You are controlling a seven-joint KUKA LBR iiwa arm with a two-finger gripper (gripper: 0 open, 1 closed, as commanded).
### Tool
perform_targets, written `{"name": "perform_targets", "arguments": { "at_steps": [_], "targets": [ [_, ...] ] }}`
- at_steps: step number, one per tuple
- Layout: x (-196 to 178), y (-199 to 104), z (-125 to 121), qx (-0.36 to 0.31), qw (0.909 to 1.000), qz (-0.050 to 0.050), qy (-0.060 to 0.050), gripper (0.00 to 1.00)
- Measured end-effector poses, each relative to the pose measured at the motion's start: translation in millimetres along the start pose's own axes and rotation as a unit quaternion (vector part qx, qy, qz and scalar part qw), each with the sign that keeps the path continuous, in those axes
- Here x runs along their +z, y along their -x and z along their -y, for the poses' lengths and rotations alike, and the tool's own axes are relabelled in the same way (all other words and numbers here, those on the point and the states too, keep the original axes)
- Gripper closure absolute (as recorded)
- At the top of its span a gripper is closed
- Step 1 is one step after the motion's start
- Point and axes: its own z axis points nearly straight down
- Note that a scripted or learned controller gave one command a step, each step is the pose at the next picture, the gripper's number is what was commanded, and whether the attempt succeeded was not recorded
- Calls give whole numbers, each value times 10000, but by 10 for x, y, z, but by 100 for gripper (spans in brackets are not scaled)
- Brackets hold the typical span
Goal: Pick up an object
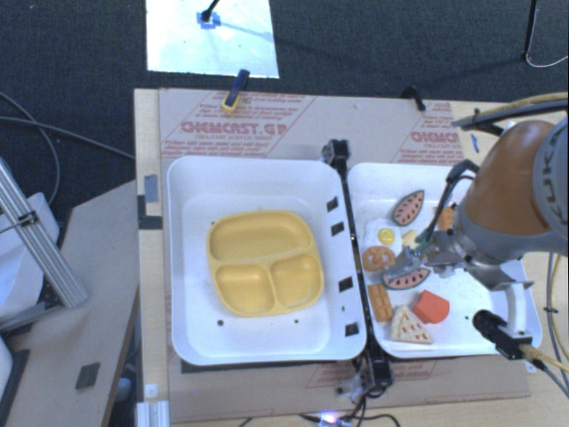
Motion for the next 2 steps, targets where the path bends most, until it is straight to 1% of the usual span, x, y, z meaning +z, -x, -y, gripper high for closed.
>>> {"name": "perform_targets", "arguments": {
  "at_steps": [1,2],
  "targets": [
    [14,56,9,50,10000,11,-10,0],
    [19,-633,-139,5,10000,-4,-11,0]
  ]
}}
